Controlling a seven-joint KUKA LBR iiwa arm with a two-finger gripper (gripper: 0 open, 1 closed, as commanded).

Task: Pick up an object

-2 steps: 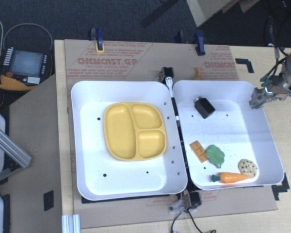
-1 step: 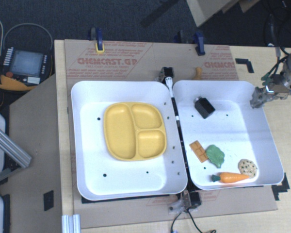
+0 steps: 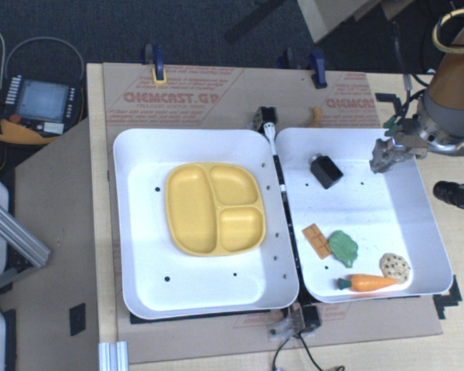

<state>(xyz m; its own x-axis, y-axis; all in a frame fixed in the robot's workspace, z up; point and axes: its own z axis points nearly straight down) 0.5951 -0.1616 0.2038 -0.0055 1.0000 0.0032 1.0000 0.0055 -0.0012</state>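
While the pincer (image 3: 383,158) hangs at the right bin's (image 3: 417,207) far rim, grip state unclear, black block (image 3: 325,170) nearby.

Open floor mid right bin (image 3: 417,207); toys clustered along its near edge.

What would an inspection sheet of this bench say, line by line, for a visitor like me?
Surface: brown bench board bearing two shallow white bins side by side, left bin and right bin.
Job's things: in the right bin, a black block, a brown waffle piece, a green leafy piece, a carrot and a cookie.
Clutter: yellow divided tray in the left bin.
Grippers: gripper over the right bin's far right corner, nothing seen between its fingers.
Cables: black cable at the near edge; looped cable by the handheld screen.
Surroundings: dark floor; blue clamps at the board's far edge.
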